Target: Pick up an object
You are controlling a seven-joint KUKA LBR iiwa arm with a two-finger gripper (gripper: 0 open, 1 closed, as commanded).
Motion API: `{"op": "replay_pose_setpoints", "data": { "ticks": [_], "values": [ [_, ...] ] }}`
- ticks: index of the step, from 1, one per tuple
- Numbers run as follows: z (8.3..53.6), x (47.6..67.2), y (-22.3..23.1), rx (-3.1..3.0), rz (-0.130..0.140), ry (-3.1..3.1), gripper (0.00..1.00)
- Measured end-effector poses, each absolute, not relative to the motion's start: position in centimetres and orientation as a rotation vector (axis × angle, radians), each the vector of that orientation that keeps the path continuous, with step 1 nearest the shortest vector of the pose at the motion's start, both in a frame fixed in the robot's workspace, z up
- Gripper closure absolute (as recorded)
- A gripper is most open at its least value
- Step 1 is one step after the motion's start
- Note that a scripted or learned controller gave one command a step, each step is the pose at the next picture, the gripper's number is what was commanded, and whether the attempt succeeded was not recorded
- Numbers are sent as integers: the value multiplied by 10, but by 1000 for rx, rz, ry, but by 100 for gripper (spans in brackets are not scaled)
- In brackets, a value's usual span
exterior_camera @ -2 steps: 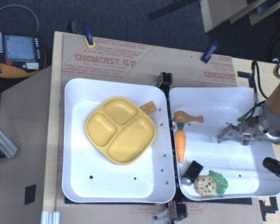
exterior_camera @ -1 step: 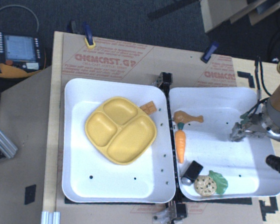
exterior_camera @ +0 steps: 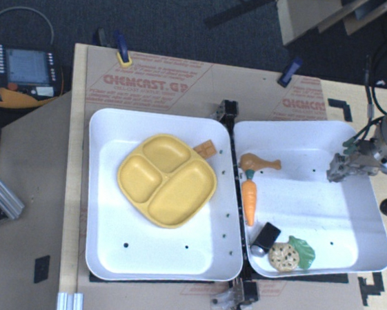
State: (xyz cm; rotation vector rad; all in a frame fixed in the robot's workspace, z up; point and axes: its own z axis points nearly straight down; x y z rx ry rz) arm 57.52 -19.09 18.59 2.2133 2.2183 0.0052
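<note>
Over the right bin's point(exterior_camera: 352, 224) far right side your gripper point(exterior_camera: 341, 168) hangs, and you cannot tell from this slant how the jaws stand; nothing shows between them. You are at the approach step, no object picked. Outward from there, along the bin's left wall, lie a toy chicken drumstick point(exterior_camera: 258, 164), a carrot point(exterior_camera: 249, 200), a black block point(exterior_camera: 266, 235), a cookie point(exterior_camera: 282, 256) and a green leafy piece point(exterior_camera: 303, 251). Next, travel left and descend squarely over one.
</note>
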Motion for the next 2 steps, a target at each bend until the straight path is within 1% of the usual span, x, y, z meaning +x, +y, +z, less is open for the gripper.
{"op": "replay_pose_setpoints", "data": {
  "ticks": [1, 2],
  "values": [
    [240, 577, -191, 2213, 6, 2217, 100],
    [246, 586, -138, 2211, 5, 2226, 100]
  ]
}}
